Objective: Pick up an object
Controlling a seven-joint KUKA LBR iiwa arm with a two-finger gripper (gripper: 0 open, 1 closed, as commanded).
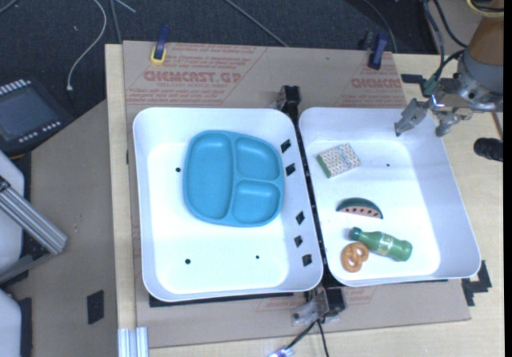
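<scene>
The right bin (432, 187) holds a checkered sponge-like block (338, 159), a watermelon slice (359, 207), a green bottle (382, 242) lying on its side and a small pretzel (354, 256). My gripper (426, 122) hangs over the bin's far right corner, fingers spread open with nothing between them. It is well apart from all the objects, up and to the right of the checkered block.
The left bin (160, 243) carries a blue divided plate (234, 178). Black clips line the wall between the two bins (298, 187). Cables and clamps lie beyond the bench's far edge.
</scene>
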